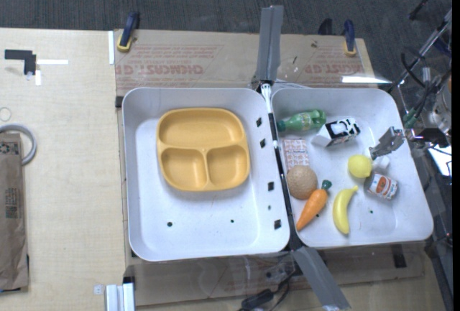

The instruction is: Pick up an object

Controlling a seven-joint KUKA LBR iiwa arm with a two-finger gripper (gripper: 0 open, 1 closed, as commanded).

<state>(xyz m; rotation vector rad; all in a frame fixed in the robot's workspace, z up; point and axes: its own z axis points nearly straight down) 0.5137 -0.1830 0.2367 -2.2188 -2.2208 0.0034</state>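
Camera view: lemon just beside end effector.

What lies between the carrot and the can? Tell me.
The banana lies between the carrot and the can, in the camera view.

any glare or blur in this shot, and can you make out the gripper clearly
In the camera view, light is even and soft, with faint shadows under the yellow tray and banana; mild sheen on the right bin rim; the food items look sharp enough; the gripper at the right bin's far side is small and slightly blurred, so its finger state is unclear.
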